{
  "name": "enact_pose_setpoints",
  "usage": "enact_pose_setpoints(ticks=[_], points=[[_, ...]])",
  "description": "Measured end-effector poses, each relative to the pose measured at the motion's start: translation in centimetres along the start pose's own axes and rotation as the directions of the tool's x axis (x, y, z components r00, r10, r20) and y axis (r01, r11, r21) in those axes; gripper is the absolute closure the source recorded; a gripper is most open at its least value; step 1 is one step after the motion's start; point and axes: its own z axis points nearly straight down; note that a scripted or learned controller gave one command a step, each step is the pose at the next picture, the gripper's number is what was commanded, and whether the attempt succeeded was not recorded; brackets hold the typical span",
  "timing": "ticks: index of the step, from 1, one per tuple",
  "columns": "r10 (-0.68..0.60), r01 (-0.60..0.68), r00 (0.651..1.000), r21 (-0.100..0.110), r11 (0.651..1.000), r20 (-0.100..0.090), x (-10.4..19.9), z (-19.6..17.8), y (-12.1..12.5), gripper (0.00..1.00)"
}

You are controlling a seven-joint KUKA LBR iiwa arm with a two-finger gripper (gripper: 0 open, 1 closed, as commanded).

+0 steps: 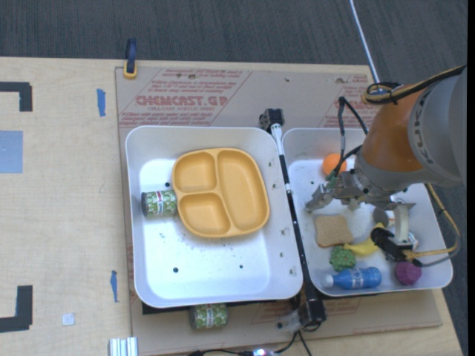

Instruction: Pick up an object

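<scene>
Pale wood bench point(59, 221) fills my view under a dark carpet strip, with a printed cardboard sheet point(223, 95) beneath two white bins. From the right, my grey arm point(441, 124) with its orange band point(390, 143) reaches over the right bin point(300, 169); the gripper point(338, 196) hangs low above that bin's upper middle, and I cannot tell how its jaws stand, nor see anything between them.

Going down in size, the left bin point(148, 273) holds a yellow three-compartment plate point(220, 191) in its upper half, and a small green-labelled can point(159, 203) lies on its side touching the plate's left edge.

In the right bin, a slice of bread point(333, 230) lies just below the gripper. A blue bottle point(357, 278) lies on its side along the near wall, with a green broccoli piece point(342, 257) just above it and a banana point(364, 248) beside that. A purple piece point(407, 273) sits in the near right corner. An orange ball point(332, 164) rests near the far wall, partly behind the wrist.

A second green can point(208, 317) lies outside, on the cardboard just below the left bin.
</scene>
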Motion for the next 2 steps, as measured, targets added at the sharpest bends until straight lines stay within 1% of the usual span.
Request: enact_pose_setpoints(ticks=[1,2], points=[[0.000,0.000,1.000,-0.001,1.000,-0.002,0.1,0.0,-2.3,0.00],[-0.001,0.001,1.000,0.000,1.000,-0.001,-0.7,0.0,3.0,0.00]])
